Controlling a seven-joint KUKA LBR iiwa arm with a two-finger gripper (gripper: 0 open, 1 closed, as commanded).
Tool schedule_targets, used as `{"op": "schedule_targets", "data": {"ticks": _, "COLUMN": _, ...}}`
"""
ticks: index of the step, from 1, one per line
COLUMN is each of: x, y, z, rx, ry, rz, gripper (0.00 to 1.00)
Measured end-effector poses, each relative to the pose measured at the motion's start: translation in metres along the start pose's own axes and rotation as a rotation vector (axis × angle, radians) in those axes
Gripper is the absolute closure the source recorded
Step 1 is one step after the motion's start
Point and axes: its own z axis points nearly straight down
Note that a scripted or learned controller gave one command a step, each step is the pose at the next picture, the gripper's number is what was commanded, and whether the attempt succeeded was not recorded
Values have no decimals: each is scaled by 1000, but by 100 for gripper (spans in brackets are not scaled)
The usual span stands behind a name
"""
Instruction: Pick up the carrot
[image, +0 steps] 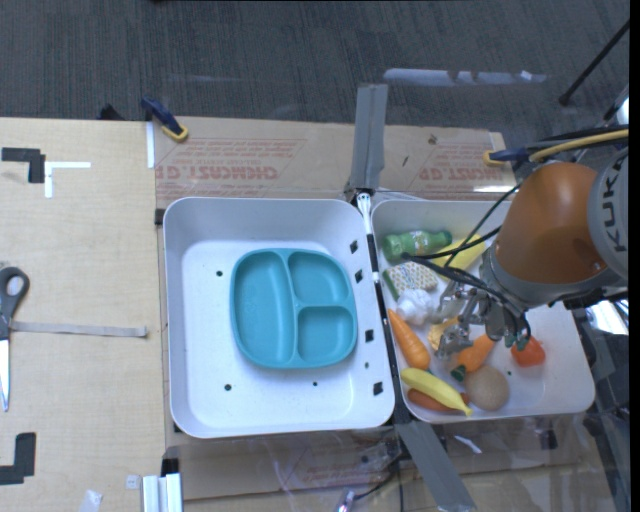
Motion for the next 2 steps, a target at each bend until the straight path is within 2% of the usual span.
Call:
{"op": "schedule_targets", "data": {"ticks": 1, "x": -66, "y": 2, "z": -102, "rx": 4, "ry": 13, "rz": 534, "gripper": 100}}
{"op": "schedule_targets", "data": {"ticks": 2, "x": -66, "y": 2, "z": -102, "rx": 4, "ry": 13, "rz": 534, "gripper": 0}}
